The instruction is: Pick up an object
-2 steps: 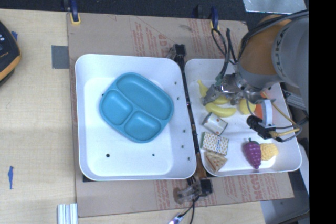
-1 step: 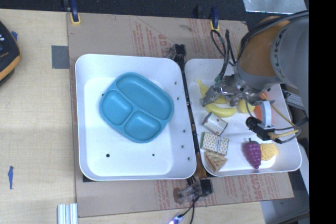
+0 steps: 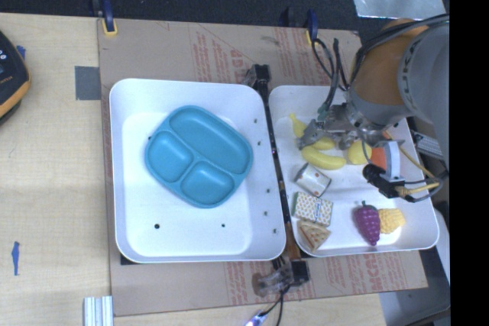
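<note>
From the camera view, the grey arm (image 3: 416, 72) with its orange band reaches in from the right and bends down over the right bin (image 3: 428, 240). Its gripper (image 3: 325, 132) is low among the yellow fruit near that bin's far end. The fingers are lost in the clutter, so I cannot tell whether they are spread or closed.

Touching or just under the gripper lies a banana (image 3: 322, 158), with a second yellow piece (image 3: 357, 153) beside it. Just nearer the camera than the gripper sits a small silver packet (image 3: 312, 180), then a cracker box (image 3: 313, 208) and a sandwich wedge (image 3: 312, 234). Purple grapes (image 3: 367, 223) and a corn cob (image 3: 391, 221) lie near the front right corner.

Well to the gripper's left, the left bin (image 3: 126, 237) holds a blue divided plate (image 3: 199, 155).
</note>
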